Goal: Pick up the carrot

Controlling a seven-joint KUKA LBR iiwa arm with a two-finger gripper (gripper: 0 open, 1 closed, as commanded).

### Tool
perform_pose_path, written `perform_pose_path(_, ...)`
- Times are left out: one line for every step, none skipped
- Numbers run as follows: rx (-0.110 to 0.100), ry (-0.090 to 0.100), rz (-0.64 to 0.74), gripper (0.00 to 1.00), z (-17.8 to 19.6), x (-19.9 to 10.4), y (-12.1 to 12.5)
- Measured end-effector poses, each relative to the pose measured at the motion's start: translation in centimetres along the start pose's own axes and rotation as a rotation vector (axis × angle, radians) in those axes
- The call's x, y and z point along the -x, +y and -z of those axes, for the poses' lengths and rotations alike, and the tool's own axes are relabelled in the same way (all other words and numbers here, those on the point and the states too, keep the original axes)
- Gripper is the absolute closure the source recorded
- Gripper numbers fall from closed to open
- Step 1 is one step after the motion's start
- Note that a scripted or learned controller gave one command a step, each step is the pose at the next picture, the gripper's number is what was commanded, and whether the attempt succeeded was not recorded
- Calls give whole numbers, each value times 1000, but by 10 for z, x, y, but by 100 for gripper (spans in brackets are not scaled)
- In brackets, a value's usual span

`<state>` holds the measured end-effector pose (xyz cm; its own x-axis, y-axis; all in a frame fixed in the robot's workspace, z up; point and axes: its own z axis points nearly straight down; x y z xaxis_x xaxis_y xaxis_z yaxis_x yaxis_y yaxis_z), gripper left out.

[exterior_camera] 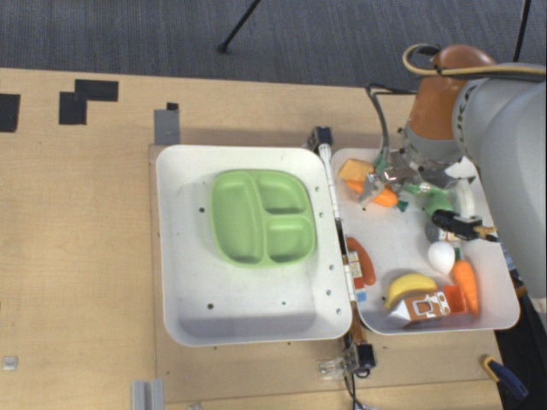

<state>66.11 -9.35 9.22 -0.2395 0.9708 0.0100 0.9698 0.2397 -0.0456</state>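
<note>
The carrot (387, 199) is a small orange piece with a green end (434, 200) to its right. It lies in the back half of the right bin (504, 319). My gripper (379, 186) hangs low over the carrot's left end, right at it or touching it. The wrist and orange band (432, 109) rise behind the gripper and hide the space between gripper and carrot. I cannot tell whether the carrot is held.
An orange wedge (352, 174) sits just left of the gripper. In the same bin lie a white egg (441, 255), a tapered orange item (465, 285), a banana (408, 285), a small carton (426, 307) and a red sausage (362, 263). The left bin (184, 314) holds a green divided plate (261, 217).
</note>
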Motion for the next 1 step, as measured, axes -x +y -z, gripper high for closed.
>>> perform_pose_path(51, -9, -117, 100, 170, -15, 3)
